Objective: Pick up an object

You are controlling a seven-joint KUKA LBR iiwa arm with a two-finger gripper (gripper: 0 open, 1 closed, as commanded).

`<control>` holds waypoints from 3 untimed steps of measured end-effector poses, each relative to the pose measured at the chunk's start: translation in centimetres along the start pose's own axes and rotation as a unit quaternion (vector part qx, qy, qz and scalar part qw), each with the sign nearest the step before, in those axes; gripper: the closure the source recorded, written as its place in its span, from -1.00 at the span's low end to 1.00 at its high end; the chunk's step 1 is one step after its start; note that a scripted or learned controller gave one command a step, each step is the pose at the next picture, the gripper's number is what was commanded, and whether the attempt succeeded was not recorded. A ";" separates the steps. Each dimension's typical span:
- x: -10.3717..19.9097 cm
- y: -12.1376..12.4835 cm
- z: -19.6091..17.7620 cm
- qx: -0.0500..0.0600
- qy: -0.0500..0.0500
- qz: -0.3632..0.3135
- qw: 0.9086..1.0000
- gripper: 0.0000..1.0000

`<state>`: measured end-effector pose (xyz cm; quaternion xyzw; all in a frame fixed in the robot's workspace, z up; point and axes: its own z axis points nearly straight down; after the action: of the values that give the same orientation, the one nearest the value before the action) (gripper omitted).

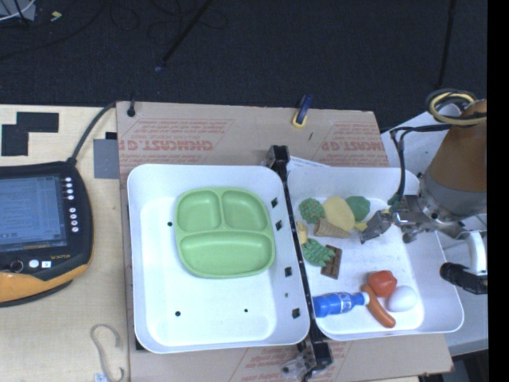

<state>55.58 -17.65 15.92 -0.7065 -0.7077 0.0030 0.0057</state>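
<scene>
The right bin (pixel 445 313) holds several toy foods. A yellow piece (pixel 338 212) lies at the back between a green broccoli-like piece (pixel 311 210) and a dark green piece (pixel 359 206). A brown wedge (pixel 331 229) lies just in front of the yellow piece. My gripper (pixel 384 218) hangs over the bin's right middle, just right of the yellow and dark green pieces. It is open with nothing between its fingers. Nearer the front lie a red piece (pixel 382 282), a white egg (pixel 403 298), an orange carrot (pixel 381 313) and a blue bottle (pixel 337 303).
A green leafy piece (pixel 316 251) and a brown block (pixel 332 263) lie by the divider. The left bin (pixel 151 293) holds a green divided plate (pixel 223 233). A tablet-like pendant (pixel 40 221) sits on the bench at far left. The arm's body (pixel 461 161) rises at the right.
</scene>
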 end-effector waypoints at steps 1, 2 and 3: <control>0.5 -0.2 4.7 0.000 0.000 0.000 1.000 -1.00; 0.8 -0.1 7.5 -0.003 -0.001 0.000 1.000 -1.00; 0.7 -0.1 6.6 -0.001 0.000 0.001 1.000 1.00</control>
<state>55.43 -16.96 9.36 -0.7074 -0.7068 0.0021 0.0050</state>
